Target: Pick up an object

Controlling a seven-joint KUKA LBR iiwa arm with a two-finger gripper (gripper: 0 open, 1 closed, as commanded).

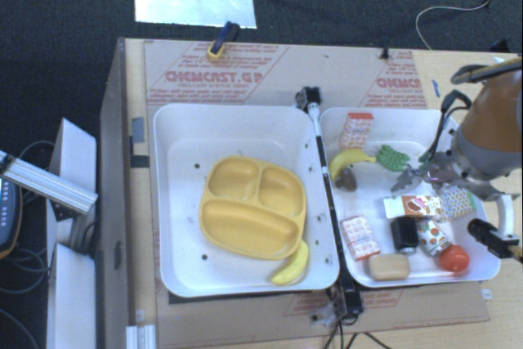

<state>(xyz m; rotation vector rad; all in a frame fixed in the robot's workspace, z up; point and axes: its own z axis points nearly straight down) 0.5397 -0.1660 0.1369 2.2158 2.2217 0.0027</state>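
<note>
- Two white bins sit side by side on your bench [245, 65].
- Your gripper [411, 178] hangs over the right bin's [372, 280] middle; I cannot tell its state.

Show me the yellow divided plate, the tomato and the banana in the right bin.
yellow divided plate [249, 208], camera view, middle of the big compartment
tomato [453, 259], camera view, middle of its red skin
banana [350, 160], camera view, middle of its curve

The right bin [490, 270] holds a banana [350, 161] at ten o'clock and a red tomato [453, 259] at five.
</note>
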